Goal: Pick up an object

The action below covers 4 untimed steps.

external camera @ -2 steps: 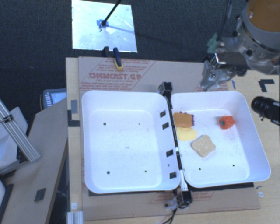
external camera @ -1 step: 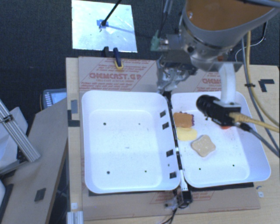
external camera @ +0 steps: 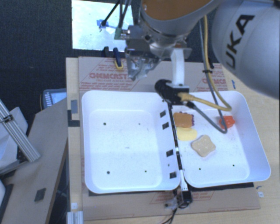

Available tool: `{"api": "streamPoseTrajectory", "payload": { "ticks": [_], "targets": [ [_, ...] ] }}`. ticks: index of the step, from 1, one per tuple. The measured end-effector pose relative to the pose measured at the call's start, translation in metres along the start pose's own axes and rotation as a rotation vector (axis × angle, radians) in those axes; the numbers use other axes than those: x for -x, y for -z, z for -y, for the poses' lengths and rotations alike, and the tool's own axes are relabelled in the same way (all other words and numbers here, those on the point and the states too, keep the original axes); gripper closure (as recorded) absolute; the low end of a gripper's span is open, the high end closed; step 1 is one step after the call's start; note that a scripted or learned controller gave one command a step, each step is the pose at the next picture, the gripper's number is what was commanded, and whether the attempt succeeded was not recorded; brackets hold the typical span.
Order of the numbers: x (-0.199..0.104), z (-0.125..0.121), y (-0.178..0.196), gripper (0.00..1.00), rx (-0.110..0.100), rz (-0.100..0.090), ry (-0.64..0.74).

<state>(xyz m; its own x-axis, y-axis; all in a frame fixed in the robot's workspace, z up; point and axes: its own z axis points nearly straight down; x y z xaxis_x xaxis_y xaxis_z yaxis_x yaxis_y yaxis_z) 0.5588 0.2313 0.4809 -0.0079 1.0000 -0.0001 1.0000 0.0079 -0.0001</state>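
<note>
Bulky rounded grey arm casing (external camera: 245, 39) with black "UKA" lettering, orange band (external camera: 173, 9) above a metallic wrist block, yellow and grey cables (external camera: 213, 94) trailing down.

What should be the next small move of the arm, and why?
Probably move the gripper toward the right bin and above one piece, perhaps the beige toast-like piece. The gripper now hangs beyond the bins' far edge, while the visible objects lie in the right bin.

Bench (external camera: 74, 153) with 2 white bins (external camera: 127, 148)
</note>
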Motion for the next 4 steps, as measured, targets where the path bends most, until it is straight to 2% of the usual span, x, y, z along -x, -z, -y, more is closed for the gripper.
{"api": "streamPoseTrajectory", "payload": {
  "ticks": [1, 2, 4],
  "targets": [
    [-0.003, -0.011, 0.057, 1.0, 0.007, -0.003, 0.0],
    [0.06, 0.04, 0.055, 1.0, 0.0, 0.0, -0.011],
    [-0.004, -0.054, 0.054, 1.0, 0.005, -0.002, -0.001]
  ]
}}
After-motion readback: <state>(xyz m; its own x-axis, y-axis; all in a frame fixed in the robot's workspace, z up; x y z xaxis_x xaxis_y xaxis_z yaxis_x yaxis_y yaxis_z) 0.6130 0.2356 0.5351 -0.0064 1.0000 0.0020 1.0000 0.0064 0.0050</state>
